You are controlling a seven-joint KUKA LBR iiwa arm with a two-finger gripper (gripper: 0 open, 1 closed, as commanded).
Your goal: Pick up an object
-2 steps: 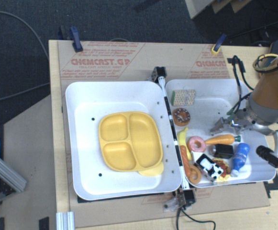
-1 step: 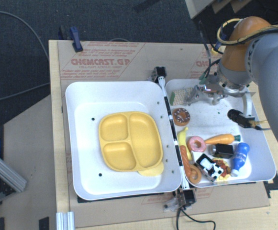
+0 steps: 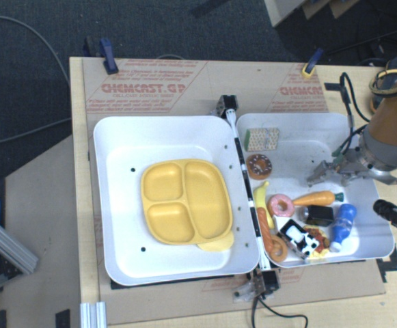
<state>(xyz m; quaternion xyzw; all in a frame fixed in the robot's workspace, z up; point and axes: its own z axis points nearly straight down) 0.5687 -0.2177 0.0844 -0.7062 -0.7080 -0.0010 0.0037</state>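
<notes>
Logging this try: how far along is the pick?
Nothing looks picked yet. The tool hangs over the right bin, above the carrot, and nothing shows in it. The toys lie in that bin. Grasping and lifting one remain.

We see the arm (image 3: 388, 125) as a rounded grey body with a broad orange band (image 3: 393, 119) above the wrist. Below the band, the wrist section is pale grey and cylindrical. From it we note thin grey metal struts spreading outward toward the gripper (image 3: 329, 171), which is slender and grey. A black cable (image 3: 348, 108) loops along the wrist's side, and a coil of yellow and black cabling (image 3: 389, 79) sits on top of the orange part.
</notes>
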